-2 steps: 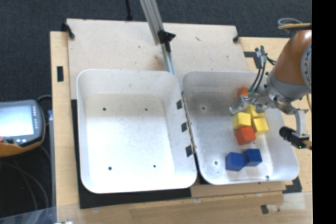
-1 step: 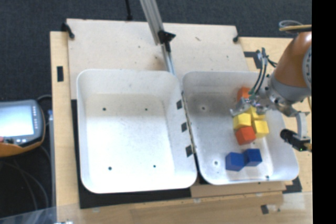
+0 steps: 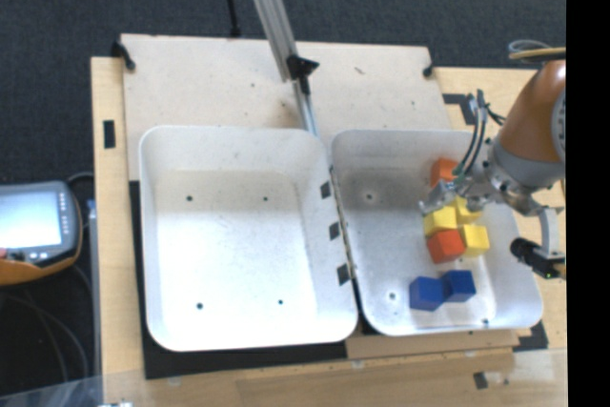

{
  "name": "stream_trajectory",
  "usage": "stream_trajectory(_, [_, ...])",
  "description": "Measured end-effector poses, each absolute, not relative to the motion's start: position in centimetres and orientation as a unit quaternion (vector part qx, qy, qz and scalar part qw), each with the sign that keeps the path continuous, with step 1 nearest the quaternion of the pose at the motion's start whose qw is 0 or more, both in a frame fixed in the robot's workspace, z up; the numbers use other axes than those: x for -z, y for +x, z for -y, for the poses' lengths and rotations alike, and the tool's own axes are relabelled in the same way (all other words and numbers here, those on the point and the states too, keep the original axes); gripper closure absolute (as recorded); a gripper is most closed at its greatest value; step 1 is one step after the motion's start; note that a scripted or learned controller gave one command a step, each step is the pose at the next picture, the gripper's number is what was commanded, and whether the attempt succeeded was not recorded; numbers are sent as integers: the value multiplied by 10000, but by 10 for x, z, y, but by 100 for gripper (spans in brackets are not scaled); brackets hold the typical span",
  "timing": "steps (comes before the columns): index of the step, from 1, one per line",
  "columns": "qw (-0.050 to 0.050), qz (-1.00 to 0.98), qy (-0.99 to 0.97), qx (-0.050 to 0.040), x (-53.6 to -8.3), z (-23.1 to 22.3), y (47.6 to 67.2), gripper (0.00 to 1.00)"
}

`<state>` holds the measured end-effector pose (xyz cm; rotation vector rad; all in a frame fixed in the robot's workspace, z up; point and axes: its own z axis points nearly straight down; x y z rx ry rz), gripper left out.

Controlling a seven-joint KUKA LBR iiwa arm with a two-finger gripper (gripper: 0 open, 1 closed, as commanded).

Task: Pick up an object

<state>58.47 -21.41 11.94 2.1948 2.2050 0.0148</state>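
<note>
In the right bin (image 3: pixel 381 205) lie several small blocks. A yellow block (image 3: pixel 440 220) sits beside another yellow block (image 3: pixel 475 236), with a red-orange block (image 3: pixel 445 246) just below them and an orange block (image 3: pixel 443 172) farther back. Two blue blocks (image 3: pixel 428 293) (image 3: pixel 459 285) rest near the bin's front wall. My gripper (image 3: pixel 456 198) hangs low over the yellow blocks, right above the cluster. I see no block lifted off the bin floor.
The left bin (image 3: pixel 229 234) stands beside the right one. A slanted metal pole (image 3: pixel 272 10) rises from the back of the bench between the bins. A small screen device (image 3: pixel 33 229) sits off the bench at the left.
</note>
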Motion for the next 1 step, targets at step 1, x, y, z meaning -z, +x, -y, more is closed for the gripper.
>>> stream_trajectory(1, [191,-7077,7062,-69,-120,214,584,0])
